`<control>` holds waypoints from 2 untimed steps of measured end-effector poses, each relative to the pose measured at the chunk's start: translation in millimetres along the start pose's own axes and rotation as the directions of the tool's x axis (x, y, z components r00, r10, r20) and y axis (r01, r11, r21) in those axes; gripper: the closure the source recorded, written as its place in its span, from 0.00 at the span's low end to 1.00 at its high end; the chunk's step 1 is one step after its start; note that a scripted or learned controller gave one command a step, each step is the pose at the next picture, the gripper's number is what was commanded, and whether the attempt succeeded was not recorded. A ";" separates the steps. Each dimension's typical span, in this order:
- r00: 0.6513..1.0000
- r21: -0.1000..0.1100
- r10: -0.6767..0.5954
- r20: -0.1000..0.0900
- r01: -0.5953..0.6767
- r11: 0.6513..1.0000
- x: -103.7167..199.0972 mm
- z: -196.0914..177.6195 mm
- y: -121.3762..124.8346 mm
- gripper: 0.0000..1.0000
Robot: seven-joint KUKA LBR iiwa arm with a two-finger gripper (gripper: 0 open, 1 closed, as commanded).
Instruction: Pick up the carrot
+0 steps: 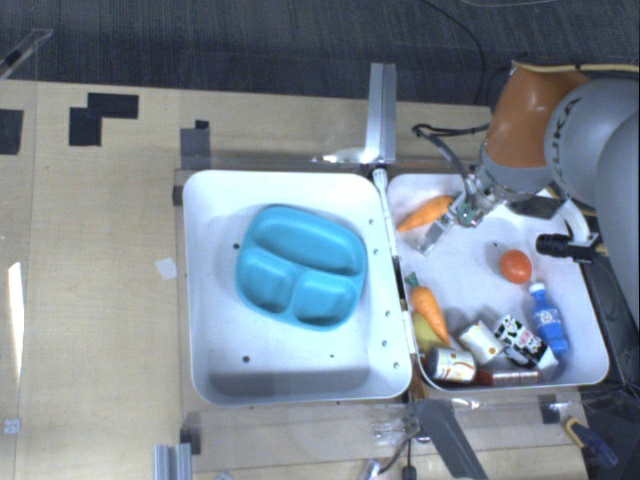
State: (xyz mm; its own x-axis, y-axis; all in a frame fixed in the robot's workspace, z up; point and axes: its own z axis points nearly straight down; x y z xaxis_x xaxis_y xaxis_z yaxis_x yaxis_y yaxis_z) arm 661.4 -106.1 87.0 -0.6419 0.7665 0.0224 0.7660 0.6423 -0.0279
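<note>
Carrot: an orange carrot (426, 212) lies in the right bin (480, 263), near its upper-left corner, just to the left of the gripper (452, 220) and touching or almost touching its tip.
Long axis: it runs from lower left to upper right, thick end toward the gripper; a judgement, since the end next to the gripper is partly covered.
Second carrot: another carrot (430, 311) lies below and slightly left of the gripper, well apart from it, pointing down toward the bin's lower edge. The upper one is far nearer, so it is the likely target.
Gripper: low over the bin floor at the upper carrot's right end; I cannot tell how far apart its tips stand, and nothing is plainly held between them.
Arm: the grey arm (590, 138) with its orange band comes in from the right, cut off by the picture edge.
Other things: a red ball (515, 265) lies right and a little below the gripper; a blue bottle (548, 320) and a heap of small items sit farther down-right.
Left bin: a blue tray (300, 264) sits in the left bin (215, 298), far left of the gripper.
Hard to make out: whether the carrot's end is between the gripper's tips or just beside them.
</note>
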 end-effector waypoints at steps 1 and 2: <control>1.000 -0.019 0.002 0.029 -0.001 1.000 -6.3 -16.2 2.5 1.00; 0.965 -0.042 0.262 0.019 -0.261 0.964 41.8 -100.7 34.6 1.00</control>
